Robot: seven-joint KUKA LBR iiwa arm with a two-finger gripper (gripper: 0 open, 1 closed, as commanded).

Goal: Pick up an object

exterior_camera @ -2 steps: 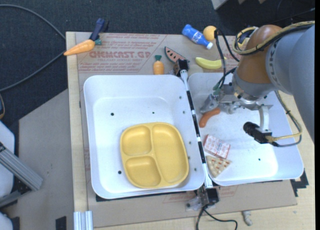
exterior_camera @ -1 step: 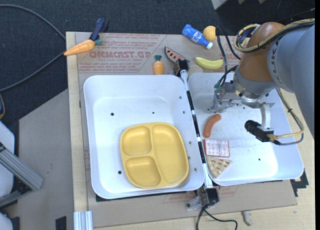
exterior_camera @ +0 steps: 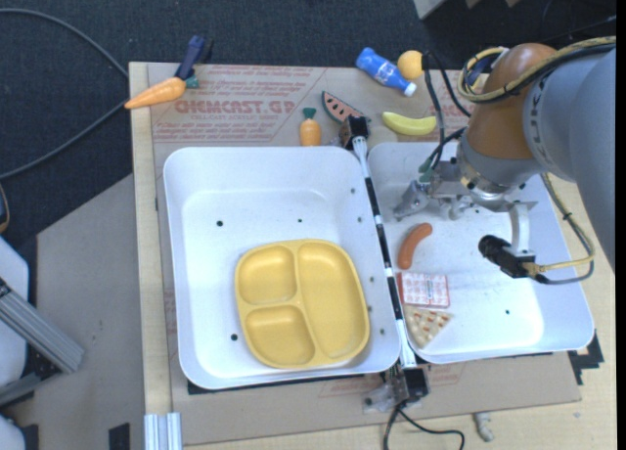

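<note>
In the right bin (exterior_camera: 548, 331) lie an orange-red sausage (exterior_camera: 416, 243), a red and white packet (exterior_camera: 425, 290) and a waffle piece (exterior_camera: 428, 324), all near the bin's left wall. My gripper (exterior_camera: 423, 200) reaches in from the right and sits low over the bin's upper left part, just above and apart from the sausage. Nothing shows in its grasp. The orange band (exterior_camera: 504, 106) marks the wrist above it.
The left bin (exterior_camera: 196, 184) holds a yellow divided plate (exterior_camera: 301, 301). Behind the bins on the bench lie a carrot (exterior_camera: 156, 94), a small orange toy (exterior_camera: 310, 131), a watermelon slice (exterior_camera: 338, 106), a blue bottle (exterior_camera: 383, 70), a lemon (exterior_camera: 411, 64) and a banana (exterior_camera: 409, 124). A black cable plug (exterior_camera: 504, 254) hangs over the right bin.
</note>
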